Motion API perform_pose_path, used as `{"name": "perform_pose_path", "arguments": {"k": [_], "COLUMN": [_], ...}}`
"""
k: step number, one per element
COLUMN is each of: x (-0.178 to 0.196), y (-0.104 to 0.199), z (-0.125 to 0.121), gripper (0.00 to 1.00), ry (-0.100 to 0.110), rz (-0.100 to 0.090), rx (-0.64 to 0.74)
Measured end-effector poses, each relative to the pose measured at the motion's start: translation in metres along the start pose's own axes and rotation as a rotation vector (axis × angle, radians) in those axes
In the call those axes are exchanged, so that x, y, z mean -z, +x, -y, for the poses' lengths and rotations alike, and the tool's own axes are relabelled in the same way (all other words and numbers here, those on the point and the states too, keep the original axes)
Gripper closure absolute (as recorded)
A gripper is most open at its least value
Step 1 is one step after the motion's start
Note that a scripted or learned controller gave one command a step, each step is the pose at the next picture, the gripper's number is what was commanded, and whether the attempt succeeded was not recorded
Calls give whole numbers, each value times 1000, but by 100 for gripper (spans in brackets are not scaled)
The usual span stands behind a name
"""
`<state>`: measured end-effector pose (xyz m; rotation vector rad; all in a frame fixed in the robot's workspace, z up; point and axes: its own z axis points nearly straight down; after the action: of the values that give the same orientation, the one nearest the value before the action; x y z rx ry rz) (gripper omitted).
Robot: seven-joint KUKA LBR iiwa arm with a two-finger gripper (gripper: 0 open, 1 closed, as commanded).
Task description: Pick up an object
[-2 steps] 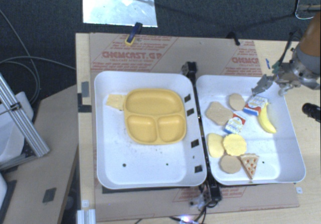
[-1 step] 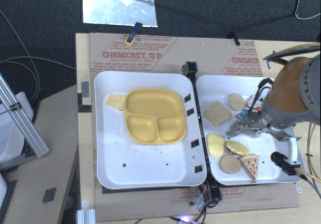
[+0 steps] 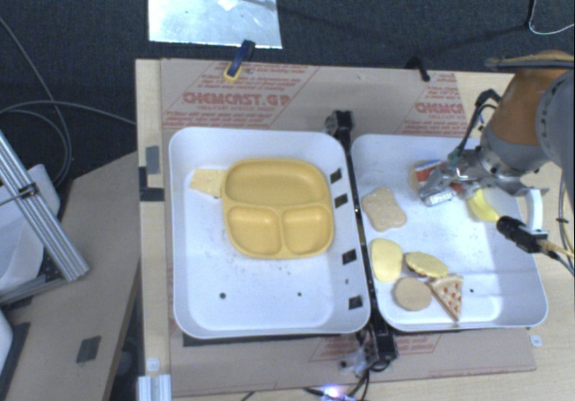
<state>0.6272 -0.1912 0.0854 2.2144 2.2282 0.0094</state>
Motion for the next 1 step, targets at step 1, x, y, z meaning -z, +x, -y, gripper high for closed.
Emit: {"name": "perform_pose_path", "arguments": {"k": [1], "x": [-2], "y": [73], "z": [-39], "gripper": [0], "ry": [20], "rz": [3], "rx": [0]}}
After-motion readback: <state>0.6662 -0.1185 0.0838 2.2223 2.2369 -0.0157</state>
